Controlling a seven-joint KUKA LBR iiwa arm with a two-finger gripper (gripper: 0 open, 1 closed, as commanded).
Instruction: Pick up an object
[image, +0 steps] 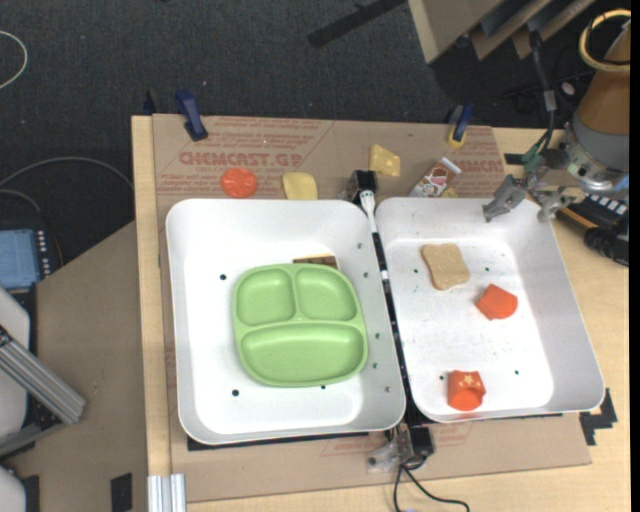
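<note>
Right bin (560, 330), near edge: red toy (465, 389). Farther in: orange block (497, 301), tan bread slice (445, 266). Left bin (190, 300): green divided plate (298, 324), brown piece (316, 261) behind it. Gripper (528, 192) hung over the right bin's far right corner, fingers spread wide, nothing between them.

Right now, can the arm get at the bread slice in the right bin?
Probably yes. The bread lies flat and alone in the right bin, apart from the two orange pieces. The tool hovers over the bin's far edge, with open floor between them.
</note>
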